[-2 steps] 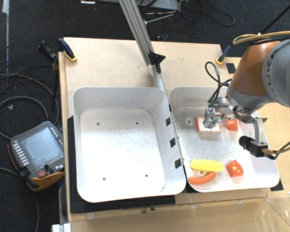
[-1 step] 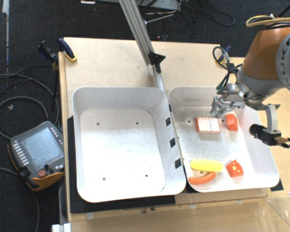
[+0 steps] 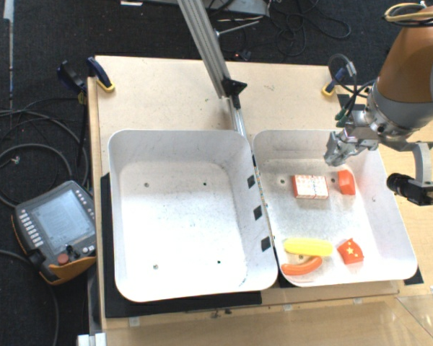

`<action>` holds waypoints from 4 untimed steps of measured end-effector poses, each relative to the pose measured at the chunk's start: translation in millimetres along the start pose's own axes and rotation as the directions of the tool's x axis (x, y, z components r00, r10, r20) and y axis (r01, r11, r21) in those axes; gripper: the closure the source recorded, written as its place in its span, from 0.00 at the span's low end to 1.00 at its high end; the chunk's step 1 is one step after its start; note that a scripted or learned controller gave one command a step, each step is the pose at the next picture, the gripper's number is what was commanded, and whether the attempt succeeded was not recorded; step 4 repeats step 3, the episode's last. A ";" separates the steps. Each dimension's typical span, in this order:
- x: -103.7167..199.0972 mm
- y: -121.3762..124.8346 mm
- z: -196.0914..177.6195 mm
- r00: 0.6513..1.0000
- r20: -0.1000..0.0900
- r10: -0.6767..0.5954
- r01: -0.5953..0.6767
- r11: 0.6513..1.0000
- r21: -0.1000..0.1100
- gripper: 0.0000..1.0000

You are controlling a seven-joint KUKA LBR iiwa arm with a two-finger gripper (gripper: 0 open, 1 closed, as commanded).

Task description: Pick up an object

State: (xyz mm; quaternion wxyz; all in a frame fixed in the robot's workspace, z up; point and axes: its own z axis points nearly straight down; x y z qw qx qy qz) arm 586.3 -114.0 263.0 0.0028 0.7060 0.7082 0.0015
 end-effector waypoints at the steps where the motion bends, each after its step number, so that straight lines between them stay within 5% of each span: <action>1: 55.9 5.6 13.7 1.000 -0.004 -0.005 0.005 1.000 0.007 1.00; 3: 156.1 -2.6 14.1 1.000 -0.003 -0.006 0.006 1.000 0.005 1.00; 4: 156.1 -2.6 14.1 1.000 -0.003 -0.006 0.006 1.000 0.005 1.00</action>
